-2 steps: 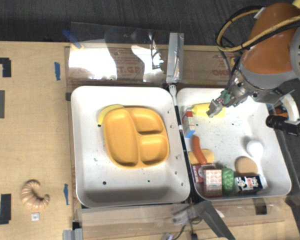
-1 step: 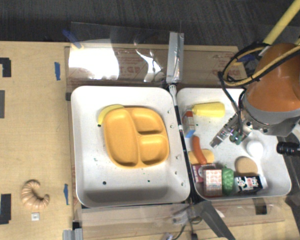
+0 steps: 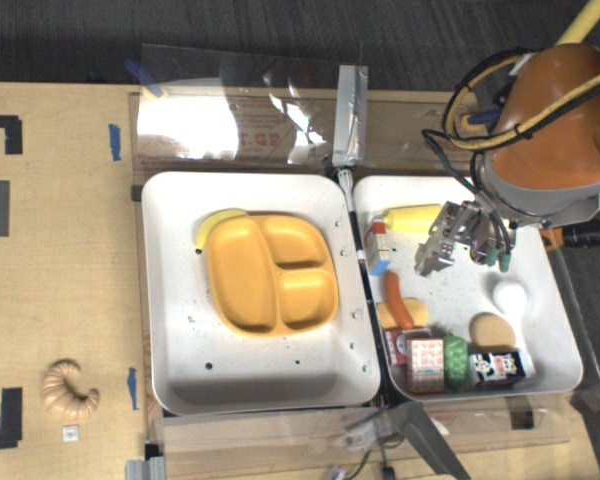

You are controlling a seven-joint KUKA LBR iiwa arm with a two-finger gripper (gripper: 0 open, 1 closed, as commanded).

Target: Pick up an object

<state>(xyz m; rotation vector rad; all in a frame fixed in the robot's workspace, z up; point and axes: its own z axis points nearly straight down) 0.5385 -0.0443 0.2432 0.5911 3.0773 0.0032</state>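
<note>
Tan wood was the first thing I made out: the counter (image 3: 60, 268) ran under everything, with black corner marks and blue tape tabs on its left part. On it sat the two white bins side by side. The left bin (image 3: 170, 358) carried a big yellow divided plate (image 3: 272, 271), turned upside down or not I could not tell, with a yellow banana-like piece (image 3: 216, 224) peeking from under its upper-left edge. The right bin (image 3: 555, 358) held the small clutter.

The arm (image 3: 550, 118) came in from the upper right, its orange band wrapped in yellow and black cables, and the claw (image 3: 438, 253) hung over the upper middle of the right bin. I could not tell whether it stood wide or narrow, and I saw nothing between its tips.

Just left of the claw lay a yellow bottle (image 3: 412, 218) with a red cap. Below it lay an orange carrot-like stick (image 3: 397, 299), near the bin's left wall. Along the near wall I saw a red patterned box (image 3: 426, 358), a green can (image 3: 456, 361) and a dark packet (image 3: 498, 365) in a row. A tan bun (image 3: 492, 329) sat just above the packet, and a white ball (image 3: 508, 295) above that.

A croissant (image 3: 70, 388) lay alone on the counter, far left.
</note>
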